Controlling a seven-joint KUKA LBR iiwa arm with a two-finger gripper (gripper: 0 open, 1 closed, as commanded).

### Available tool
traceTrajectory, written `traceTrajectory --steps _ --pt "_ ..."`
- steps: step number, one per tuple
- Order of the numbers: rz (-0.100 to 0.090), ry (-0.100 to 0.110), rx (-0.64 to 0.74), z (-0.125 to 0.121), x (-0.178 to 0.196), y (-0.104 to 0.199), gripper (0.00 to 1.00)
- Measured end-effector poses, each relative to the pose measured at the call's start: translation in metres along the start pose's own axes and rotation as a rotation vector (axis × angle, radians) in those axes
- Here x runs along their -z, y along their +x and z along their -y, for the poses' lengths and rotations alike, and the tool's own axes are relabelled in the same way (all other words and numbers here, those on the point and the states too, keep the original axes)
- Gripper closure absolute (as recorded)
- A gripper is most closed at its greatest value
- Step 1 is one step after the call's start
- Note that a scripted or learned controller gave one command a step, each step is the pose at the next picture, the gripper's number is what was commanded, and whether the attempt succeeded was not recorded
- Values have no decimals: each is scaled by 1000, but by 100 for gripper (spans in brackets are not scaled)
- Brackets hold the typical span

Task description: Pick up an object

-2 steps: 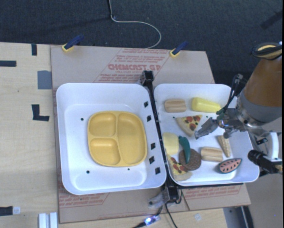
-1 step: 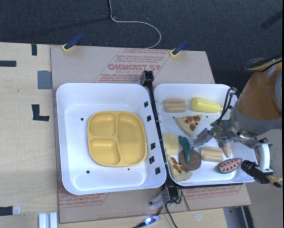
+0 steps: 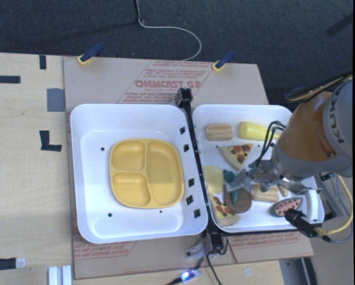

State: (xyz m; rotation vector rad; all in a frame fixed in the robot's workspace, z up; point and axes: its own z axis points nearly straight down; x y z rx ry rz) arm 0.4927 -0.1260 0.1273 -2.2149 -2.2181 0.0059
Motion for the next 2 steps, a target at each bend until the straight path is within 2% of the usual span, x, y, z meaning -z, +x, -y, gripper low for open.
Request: traceTrajectory --steps 1,2 --pt "6 -10 -1 -1 -43 -1 0" --pt "7 -15 -3 -3 -29 -1 100"
